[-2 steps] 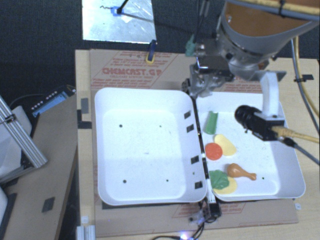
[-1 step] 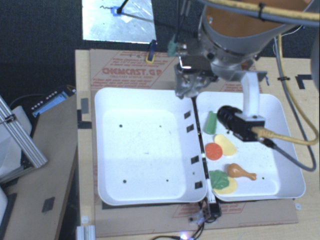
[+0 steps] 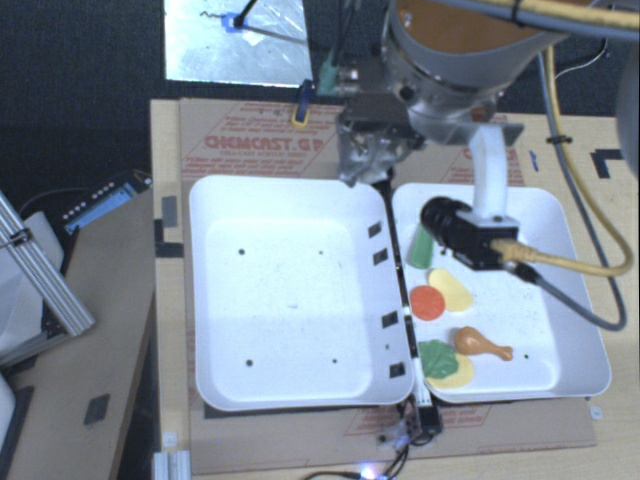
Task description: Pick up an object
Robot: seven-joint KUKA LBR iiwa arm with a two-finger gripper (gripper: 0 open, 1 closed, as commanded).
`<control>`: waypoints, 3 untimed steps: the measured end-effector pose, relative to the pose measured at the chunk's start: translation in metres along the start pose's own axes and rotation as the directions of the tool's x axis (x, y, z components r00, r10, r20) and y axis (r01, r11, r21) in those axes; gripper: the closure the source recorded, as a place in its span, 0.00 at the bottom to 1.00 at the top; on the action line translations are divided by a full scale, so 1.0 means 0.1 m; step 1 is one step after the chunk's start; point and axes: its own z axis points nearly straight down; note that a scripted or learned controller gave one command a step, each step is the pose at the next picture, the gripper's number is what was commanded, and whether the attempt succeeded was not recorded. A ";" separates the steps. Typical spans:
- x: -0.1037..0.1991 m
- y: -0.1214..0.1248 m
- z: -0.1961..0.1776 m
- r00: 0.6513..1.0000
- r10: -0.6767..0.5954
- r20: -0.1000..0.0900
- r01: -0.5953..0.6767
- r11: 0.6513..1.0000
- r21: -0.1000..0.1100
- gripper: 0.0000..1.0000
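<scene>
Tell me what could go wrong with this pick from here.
The toys crowd the right bin near the divider: an orange disc touches a yellow piece, so the gripper may catch two or nudge one away. The yellow cable hangs over that bin and could snag or sweep the drumstick.

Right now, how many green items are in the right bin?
2. One green piece lies near the bin's left wall, beside the black camera module; another green piece sits lower, atop a yellow one. The arm may hide more.
</scene>
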 end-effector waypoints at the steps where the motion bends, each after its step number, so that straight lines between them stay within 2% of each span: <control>1: 0.23 0.00 0.00 1.000 0.000 0.000 0.000 1.000 0.001 1.00; 3: 0.33 0.00 -0.09 1.000 0.000 0.001 0.000 1.000 0.001 1.00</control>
